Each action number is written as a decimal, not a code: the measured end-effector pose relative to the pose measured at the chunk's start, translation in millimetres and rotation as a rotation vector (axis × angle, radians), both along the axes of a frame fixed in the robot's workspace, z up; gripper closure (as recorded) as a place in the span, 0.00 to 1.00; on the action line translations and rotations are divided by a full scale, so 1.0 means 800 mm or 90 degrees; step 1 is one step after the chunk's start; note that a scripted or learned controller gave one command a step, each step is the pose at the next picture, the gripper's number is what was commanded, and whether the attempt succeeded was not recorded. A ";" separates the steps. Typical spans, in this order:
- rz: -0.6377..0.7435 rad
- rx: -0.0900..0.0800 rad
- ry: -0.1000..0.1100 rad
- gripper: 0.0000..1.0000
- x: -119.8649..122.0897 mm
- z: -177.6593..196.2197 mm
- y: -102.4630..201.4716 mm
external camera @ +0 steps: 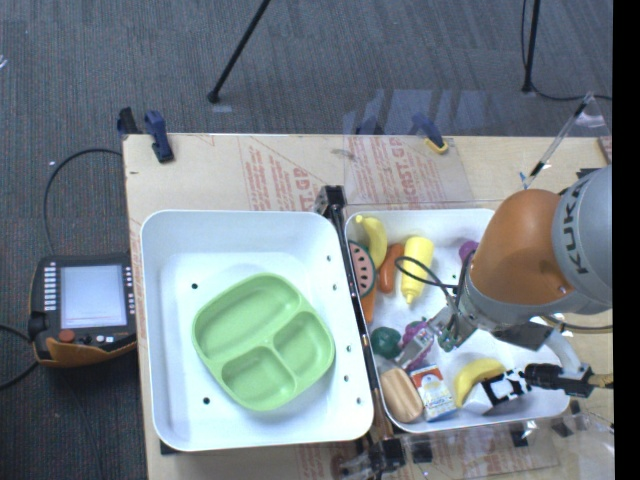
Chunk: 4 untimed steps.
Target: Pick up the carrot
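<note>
I see a green divided plate point(264, 341) lying in the left bin point(170, 268), a banana point(476, 376) in the right bin point(455, 214), a pendant point(85, 303) on the floor.

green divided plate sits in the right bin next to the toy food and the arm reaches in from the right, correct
Not quite. The camera view shows the green divided plate in the left bin, by itself. The toy food, such as the carrot, lies in the right bin. The arm does reach in from the right.
</note>
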<state>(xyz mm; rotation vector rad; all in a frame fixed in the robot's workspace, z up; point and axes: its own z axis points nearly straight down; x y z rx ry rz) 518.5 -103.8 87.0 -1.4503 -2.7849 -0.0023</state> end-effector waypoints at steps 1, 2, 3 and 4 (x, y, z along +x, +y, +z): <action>0.168 0.001 0.002 0.00 -0.054 0.028 -0.035; 0.138 0.001 0.000 0.00 0.003 0.018 -0.024; 0.129 0.000 0.000 0.00 0.054 -0.001 0.004; 0.157 0.000 0.000 0.00 0.113 0.000 0.017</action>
